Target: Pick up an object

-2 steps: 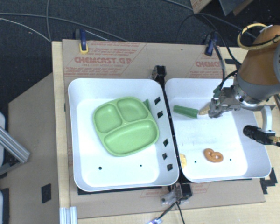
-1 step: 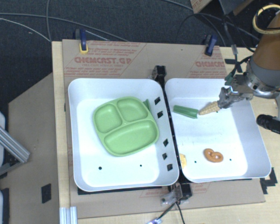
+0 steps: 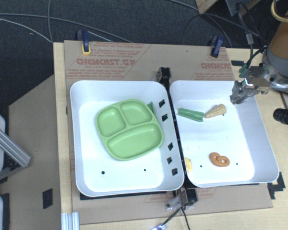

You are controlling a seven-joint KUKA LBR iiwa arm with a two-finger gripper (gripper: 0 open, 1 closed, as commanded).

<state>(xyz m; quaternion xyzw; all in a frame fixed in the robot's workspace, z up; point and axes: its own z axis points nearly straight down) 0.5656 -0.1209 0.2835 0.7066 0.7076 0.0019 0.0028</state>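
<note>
Hand [image 3: 240, 94] above right bin's [image 3: 259, 143] far corner, finger state apparently indiscernible.

I read "CHEMCAST GP" in red on the protective sheet [image 3: 110, 61] behind the left bin. I see the same print repeated, partly legible, behind the right bin.

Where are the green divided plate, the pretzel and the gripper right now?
green divided plate [image 3: 129, 129]: camera view, its large lower compartment.
pretzel [image 3: 220, 159]: camera view, middle of its twisted loop.
gripper [image 3: 239, 97]: camera view, its tip.
</note>
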